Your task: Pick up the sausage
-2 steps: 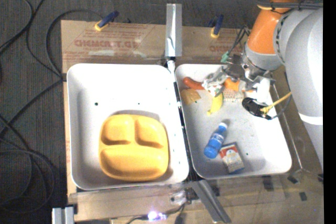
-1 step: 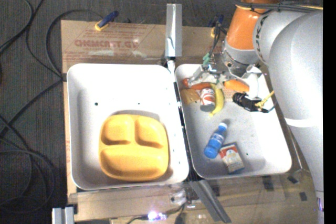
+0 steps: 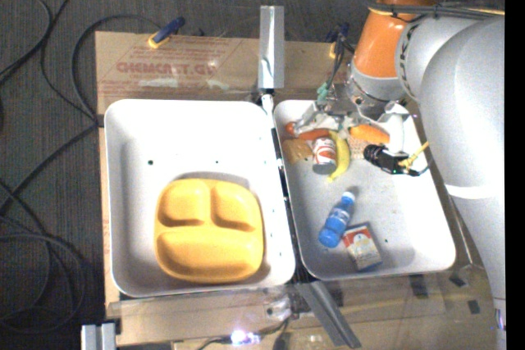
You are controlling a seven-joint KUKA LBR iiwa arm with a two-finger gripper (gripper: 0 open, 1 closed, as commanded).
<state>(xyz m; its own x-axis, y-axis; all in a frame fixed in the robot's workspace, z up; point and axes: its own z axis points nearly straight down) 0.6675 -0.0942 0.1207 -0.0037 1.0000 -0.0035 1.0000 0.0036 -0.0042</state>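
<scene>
End effector (image 3: 321, 117) low in right bin (image 3: 410, 250); sausage (image 3: 299, 150) just beside, lower-left.

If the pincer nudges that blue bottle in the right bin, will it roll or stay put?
The blue bottle lies on its side on the right bin floor, so it probably rolls if pushed sideways. It looks small and plastic, likely light. Nothing touches it, so little would stop it.

End effector (image 3: 322, 117) low over right bin (image 3: 410, 258), yellow tray (image 3: 211, 229) in left bin (image 3: 131, 135)
</scene>
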